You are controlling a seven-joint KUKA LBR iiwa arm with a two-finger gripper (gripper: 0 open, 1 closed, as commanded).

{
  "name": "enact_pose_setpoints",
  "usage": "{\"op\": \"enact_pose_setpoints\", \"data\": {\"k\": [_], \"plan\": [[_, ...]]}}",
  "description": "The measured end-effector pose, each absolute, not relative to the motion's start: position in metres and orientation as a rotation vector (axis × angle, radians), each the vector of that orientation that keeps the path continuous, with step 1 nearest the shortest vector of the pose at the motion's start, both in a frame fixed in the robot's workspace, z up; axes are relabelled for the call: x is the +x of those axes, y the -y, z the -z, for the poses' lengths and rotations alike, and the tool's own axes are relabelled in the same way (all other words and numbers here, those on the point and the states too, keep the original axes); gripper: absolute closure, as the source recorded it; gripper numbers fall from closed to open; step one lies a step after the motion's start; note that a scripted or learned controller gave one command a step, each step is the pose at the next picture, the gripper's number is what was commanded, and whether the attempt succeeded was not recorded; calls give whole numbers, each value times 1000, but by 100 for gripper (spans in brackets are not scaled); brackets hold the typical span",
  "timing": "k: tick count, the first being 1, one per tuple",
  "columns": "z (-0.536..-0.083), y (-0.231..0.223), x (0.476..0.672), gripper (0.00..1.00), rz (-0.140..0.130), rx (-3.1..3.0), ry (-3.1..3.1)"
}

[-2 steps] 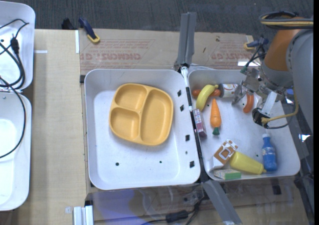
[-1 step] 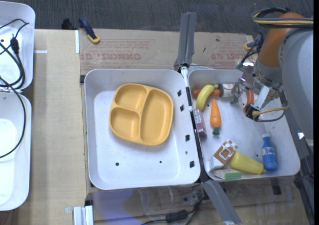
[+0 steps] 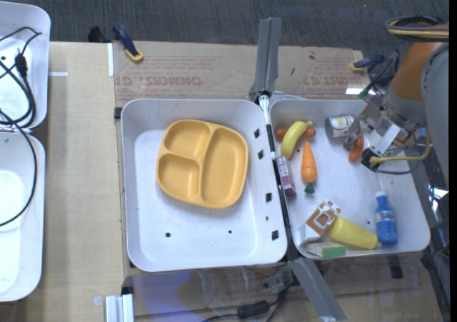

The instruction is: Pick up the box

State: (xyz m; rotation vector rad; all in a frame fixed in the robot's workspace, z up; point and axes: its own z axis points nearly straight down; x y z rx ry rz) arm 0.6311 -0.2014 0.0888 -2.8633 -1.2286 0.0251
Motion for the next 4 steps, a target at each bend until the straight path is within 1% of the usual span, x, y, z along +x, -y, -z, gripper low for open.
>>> {"op": "enact_pose_setpoints", "data": {"k": [1, 2, 3, 4], "plan": [[-91, 188, 539, 0, -4, -2889, 1228], [-100, 189, 538, 100, -6, -2891, 1220], [-100, 189, 538, 0, -7, -2891, 1221], [-90, 204, 556, 0, -3, -2885, 1174]]}}
